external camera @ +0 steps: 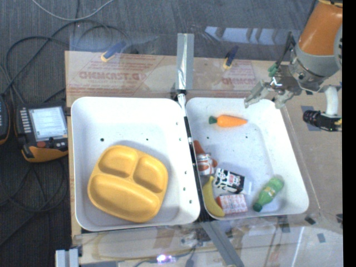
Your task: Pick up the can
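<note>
The can (203, 162) is small, red and white, and lies on its side against the left wall of the right bin (289, 143), next to the divider. My gripper (266, 97) hangs over the far right corner of that bin, well up and to the right of the can. Its fingers are spread open with nothing between them. The orange band of the arm (322, 29) rises behind it at the top right.
Sharing the right bin are a carrot (228, 121) at the back, a black and white carton (229, 180), a banana (212, 199), a pink packet (232, 203) and a green bottle (268, 193). A yellow divided tray (128, 182) sits in the left bin (89, 115).
</note>
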Robot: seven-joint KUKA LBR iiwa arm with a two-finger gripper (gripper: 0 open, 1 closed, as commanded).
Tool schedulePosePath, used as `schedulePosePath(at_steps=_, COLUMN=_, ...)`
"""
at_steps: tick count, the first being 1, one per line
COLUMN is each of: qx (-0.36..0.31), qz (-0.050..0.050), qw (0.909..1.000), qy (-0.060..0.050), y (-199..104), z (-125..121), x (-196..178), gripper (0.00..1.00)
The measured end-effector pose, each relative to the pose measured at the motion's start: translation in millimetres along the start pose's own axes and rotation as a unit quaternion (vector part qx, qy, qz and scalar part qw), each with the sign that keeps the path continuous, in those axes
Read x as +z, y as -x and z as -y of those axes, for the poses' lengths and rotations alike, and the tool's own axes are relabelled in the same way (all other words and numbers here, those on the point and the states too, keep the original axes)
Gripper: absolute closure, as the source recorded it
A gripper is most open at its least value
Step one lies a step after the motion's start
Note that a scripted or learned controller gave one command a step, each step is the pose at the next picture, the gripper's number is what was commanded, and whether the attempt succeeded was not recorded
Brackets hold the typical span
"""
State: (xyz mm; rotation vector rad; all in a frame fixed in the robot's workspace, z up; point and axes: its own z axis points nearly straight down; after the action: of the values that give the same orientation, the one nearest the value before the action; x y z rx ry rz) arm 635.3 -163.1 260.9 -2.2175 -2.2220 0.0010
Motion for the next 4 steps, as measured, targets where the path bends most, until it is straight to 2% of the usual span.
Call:
schedulePosePath(at_steps=1, qx=-0.018, qz=0.001, qw=0.9998, qy=0.0, y=61, z=97, x=45, gripper=0.0)
schedulePosePath(at_steps=2, qx=-0.02, qz=0.0, qw=0.9998, qy=0.0, y=58, z=95, x=37, gripper=1.0)
schedulePosePath(at_steps=3, qx=-0.042, qz=0.002, qw=0.9991, qy=0.001, y=34, z=30, x=-84, gripper=1.0)
schedulePosePath(at_steps=4, qx=-0.041, qz=0.004, qw=0.9991, qy=0.0, y=34, z=29, x=-93, gripper=1.0)
